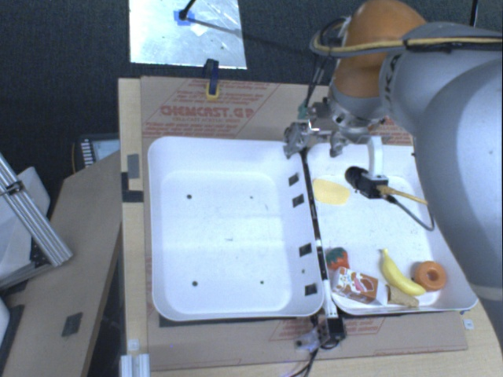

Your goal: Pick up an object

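White bins sit side by side on a cardboard sheet: the left bin in the middle of the frame, the right bin toward the lower right. The grey arm reaches in from the upper right, its orange band at the top of the frame. The gripper hangs over the top end of the rim where the two bins meet, by the right bin's upper left corner. I cannot tell whether it is open or closed, and no object is seen in its grasp. All the objects lie in the right bin. A flat yellow piece lies just below the gripper, apart from it. Along the bin's lower edge are a red piece, a packet, a banana, a tan wedge and an orange ring, the ring just right of the banana.
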`<control>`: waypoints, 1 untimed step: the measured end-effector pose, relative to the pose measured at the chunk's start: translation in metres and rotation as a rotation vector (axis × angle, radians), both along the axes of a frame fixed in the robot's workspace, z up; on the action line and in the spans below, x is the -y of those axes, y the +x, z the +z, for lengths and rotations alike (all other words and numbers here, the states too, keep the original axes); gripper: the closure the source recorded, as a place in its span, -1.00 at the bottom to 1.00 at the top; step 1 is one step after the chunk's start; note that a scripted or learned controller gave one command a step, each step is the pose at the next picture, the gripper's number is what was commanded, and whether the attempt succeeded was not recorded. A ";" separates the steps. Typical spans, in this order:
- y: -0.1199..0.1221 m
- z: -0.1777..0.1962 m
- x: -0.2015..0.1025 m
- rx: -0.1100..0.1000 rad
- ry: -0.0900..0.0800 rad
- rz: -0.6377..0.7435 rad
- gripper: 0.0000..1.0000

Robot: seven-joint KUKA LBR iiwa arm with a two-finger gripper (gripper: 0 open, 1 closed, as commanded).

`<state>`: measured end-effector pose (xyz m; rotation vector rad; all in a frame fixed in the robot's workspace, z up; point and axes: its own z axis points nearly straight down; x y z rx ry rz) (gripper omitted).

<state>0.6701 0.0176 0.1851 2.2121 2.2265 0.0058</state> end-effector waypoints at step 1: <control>-0.001 0.000 -0.020 -0.002 0.000 0.000 -1.00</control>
